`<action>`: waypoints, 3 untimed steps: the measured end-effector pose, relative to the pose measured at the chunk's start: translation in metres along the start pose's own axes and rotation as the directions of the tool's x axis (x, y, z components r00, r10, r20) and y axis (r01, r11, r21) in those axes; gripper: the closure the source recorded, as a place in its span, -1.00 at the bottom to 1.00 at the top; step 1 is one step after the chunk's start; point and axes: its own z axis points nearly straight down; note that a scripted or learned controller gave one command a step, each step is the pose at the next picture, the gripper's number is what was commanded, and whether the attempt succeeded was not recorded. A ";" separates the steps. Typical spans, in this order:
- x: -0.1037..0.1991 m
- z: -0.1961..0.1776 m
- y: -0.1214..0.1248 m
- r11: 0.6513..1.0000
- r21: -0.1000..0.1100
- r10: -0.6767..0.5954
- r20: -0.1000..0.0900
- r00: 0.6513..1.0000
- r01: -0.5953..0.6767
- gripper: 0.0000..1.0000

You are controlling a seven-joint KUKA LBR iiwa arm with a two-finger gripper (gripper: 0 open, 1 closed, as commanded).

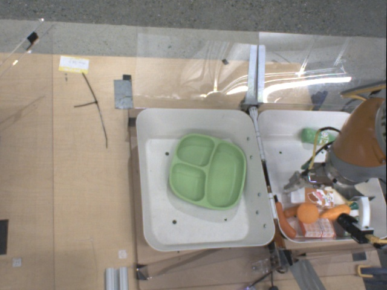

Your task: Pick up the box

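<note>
The box [319,213] is judged not yet lifted, since it is seen lying in the right bin [284,139] just below the gripper [305,183], whose state cannot be told, while a green divided plate [207,171] sits in the left bin [151,180], well off to its left.

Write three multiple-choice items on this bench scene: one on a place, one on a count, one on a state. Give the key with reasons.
1. Where does the green divided plate lie?
A. left bin
B. right bin
C. bare bench

2. How many compartments does the plate have?
A. two
B. three
C. five

3. How does the plate sit?
A. flat, open side up
B. flipped over
C. leaning on the bin wall

Key: 1 A, it rests inside the left bin. 2 B, three hollows show, two small and one long. 3 A, its hollows face the camera, away from the walls.
</note>
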 end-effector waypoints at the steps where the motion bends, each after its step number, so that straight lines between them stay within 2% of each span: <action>1: 0.020 -0.001 -0.027 0.989 -0.004 -0.146 0.004 0.989 0.146 -1.00; 2: 0.020 -0.012 -0.025 0.989 -0.010 -0.146 0.004 0.989 0.146 1.00; 3: -0.018 -0.045 -0.048 0.997 -0.001 0.074 0.001 0.997 -0.074 1.00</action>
